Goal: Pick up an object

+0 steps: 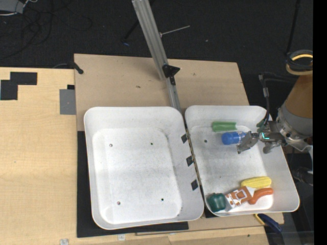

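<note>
- My gripper (247,142) is low in the right bin (230,160), coming in from the right wall, with its dark fingertips just beside the blue bottle (231,138).
- I cannot tell from this angle whether my fingers are wide or narrow; they read as one dark mass, and nothing shows between them, so I claim no hold.
- The bottle lies on its side near the bin's far edge, with the green piece (224,126) just behind it, touching or nearly so.
- Risk one: the bottle looks round and smooth. If I close off-centre, I judge it will roll or squirt away toward the green piece rather than seat between the pads.
- Risk two: the two things lie so close that a finger could land on the green one, or wedge between them, and I would pinch both or neither.
- Risk three: I seem to be at the bottle's end, not across its middle. A grip on the tip alone would likely let it tilt and slip out on the lift.
- Risk four: my wrist sits close to the bin's right wall; a push sideways could knock the rim and shift the bin.
- The yellow piece (256,182), the orange tool (251,195) and the green cup (217,202) lie well apart at the near edge, out of my way.
- The left bin (97,121) plays no part yet.
</note>
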Motion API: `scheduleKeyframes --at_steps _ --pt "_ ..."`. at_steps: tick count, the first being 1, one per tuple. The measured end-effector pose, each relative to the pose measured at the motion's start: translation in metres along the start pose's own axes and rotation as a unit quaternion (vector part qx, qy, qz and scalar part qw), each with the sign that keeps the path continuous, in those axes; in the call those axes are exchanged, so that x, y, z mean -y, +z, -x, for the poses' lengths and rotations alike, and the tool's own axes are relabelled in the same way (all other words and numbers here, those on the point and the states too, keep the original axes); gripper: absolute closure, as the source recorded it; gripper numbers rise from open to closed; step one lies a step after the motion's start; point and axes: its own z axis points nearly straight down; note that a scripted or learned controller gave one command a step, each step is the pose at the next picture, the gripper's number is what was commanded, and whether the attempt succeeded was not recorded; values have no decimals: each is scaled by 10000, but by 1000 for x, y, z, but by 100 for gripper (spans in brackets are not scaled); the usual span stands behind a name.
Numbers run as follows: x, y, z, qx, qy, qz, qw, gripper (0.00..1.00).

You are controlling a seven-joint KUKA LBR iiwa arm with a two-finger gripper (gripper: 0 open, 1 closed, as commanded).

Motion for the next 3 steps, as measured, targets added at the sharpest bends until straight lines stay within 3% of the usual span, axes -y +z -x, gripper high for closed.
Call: scheduleKeyframes --at_steps 2,3 --pt "0 115 3 1 5 -3 10000 0" --pt "1 104 5 1 37 -5 10000 100"
